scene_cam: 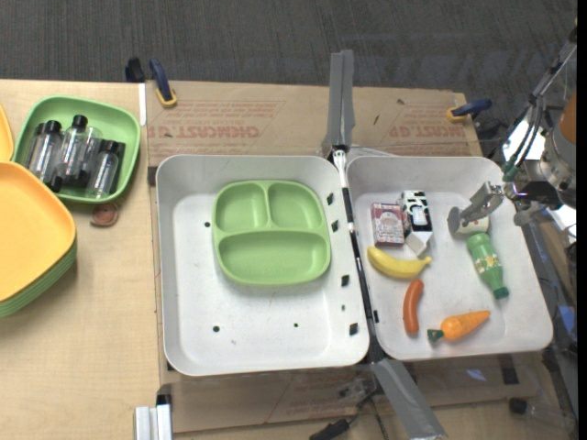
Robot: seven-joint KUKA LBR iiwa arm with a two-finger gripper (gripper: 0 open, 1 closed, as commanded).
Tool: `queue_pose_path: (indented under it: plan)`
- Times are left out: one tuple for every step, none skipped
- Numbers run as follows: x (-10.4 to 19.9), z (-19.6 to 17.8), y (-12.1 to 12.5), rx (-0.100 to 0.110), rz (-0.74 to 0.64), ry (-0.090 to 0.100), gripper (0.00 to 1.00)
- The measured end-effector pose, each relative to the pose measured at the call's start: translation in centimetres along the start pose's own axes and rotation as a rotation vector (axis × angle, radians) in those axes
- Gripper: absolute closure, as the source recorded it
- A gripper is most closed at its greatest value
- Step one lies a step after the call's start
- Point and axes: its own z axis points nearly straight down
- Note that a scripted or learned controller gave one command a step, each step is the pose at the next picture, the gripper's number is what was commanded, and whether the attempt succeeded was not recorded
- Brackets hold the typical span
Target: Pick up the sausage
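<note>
Two shallow white bins sit side by side in the middle of the frame. The right bin (532, 273) holds the small things. The sausage (413, 306) lies near the bottom middle of this bin. It is a smooth, red-orange tube with round ends, standing almost straight up and down in the picture. Just above it lies a curved yellow banana (397, 263), and to its lower right lies an orange carrot (461, 325) with a green end. A shiny green bottle (486, 263) lies further right. A small red box (388, 223) and a black and white box (418, 212) sit near the top of the bin.

The gripper (473, 211) is at the upper right of the bin, above the green bottle and well apart from the sausage. Its grey metal fingers look spread a little, with nothing between them.

The left bin (183, 337) holds a smooth green plate (271, 231) with three parts.
</note>
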Motion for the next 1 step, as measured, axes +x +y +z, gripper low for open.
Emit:
queue_pose_path:
  plan:
    - [-3.32, 13.18, 0.24, 0.000, 0.010, 0.001, 0.00]
